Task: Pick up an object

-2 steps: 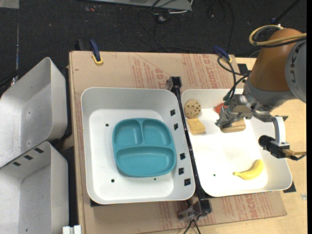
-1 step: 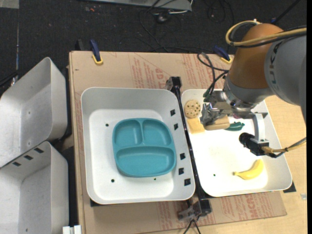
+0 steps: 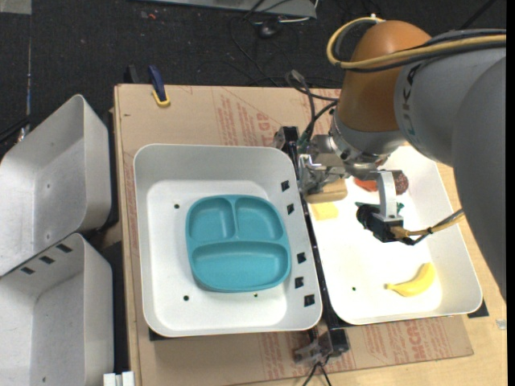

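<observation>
My gripper point(image 3: 315, 171) hangs over the near-left part of the right bin point(image 3: 451, 296), close to the wall between the two bins. A tan wooden block point(image 3: 333, 190) lies just below it, and a flat yellow piece point(image 3: 323, 211) sits in front of that. Whether the gripper touches the block is hidden. A yellow banana point(image 3: 414, 281) lies near the front of the right bin. A red thing point(image 3: 367, 185) and a dark maroon thing point(image 3: 400, 183) are partly covered by the wrist.
The left bin point(image 3: 153, 296) holds a teal divided plate point(image 3: 238, 242) in its middle. The grey arm with its orange band point(image 3: 386, 55) covers the back of the right bin. White trays point(image 3: 48, 183) stand off the bench at the left.
</observation>
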Controlling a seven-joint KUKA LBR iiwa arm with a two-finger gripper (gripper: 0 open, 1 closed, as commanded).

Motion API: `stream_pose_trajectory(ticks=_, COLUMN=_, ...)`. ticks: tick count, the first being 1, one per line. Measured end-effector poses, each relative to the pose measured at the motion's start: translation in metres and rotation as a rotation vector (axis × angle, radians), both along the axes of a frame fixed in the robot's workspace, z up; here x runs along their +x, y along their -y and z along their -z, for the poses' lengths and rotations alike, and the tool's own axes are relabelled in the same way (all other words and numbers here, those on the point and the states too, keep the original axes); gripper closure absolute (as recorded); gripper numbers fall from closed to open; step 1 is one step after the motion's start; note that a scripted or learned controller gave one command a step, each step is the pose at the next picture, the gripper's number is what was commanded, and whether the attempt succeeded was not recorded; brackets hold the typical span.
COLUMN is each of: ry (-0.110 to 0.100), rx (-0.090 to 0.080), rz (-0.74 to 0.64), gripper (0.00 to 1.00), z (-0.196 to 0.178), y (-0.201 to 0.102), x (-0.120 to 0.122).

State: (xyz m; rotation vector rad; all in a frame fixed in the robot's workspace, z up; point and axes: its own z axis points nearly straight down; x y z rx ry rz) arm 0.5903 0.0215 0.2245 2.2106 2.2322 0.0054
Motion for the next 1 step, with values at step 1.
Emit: stream_pose_trajectory(ticks=1, ry=0.000, rx=-0.001, rz=0.002, gripper=1.00, z=-0.0066, y=-0.0434, x=0.0204)
